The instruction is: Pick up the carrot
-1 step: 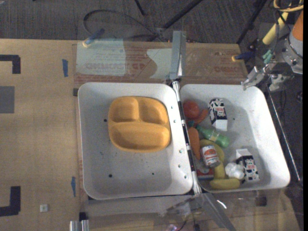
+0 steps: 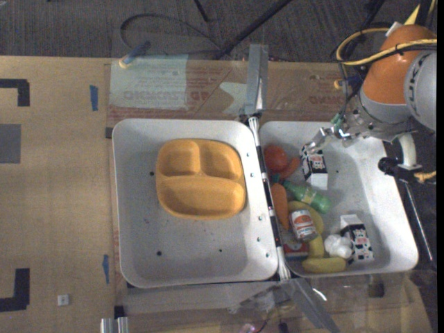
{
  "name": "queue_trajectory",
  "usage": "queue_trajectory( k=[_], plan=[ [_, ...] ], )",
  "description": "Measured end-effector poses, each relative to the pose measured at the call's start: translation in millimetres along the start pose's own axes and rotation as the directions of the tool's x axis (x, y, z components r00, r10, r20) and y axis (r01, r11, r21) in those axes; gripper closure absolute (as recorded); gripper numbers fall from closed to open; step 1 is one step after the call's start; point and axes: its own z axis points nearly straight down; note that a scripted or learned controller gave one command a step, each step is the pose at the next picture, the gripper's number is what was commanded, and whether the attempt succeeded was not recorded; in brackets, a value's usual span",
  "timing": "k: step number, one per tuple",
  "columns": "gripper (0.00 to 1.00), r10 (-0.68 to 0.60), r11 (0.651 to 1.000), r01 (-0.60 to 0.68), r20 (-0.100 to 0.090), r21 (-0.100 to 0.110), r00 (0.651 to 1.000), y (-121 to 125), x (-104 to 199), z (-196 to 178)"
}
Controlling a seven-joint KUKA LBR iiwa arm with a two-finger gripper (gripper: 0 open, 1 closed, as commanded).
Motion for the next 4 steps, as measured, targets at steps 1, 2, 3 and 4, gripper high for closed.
queue_trajectory(
  k=[1, 2, 3, 4],
  plan=[
    [0.0, 0.236, 0.972, -0.236, -0.001, 0.024, 0.972, 11, 25, -5],
    [0.0, 0.304, 0.953, -0.304, -0.003, 0.021, 0.953, 12, 18, 24],
    [0.0, 0.456, 0.889, -0.456, 0.006, 0.024, 0.89, -5, -48, -87],
    [0.0, 0.361, 0.933, -0.361, 0.002, 0.002, 0.933, -54, 20, 2]
  ],
)
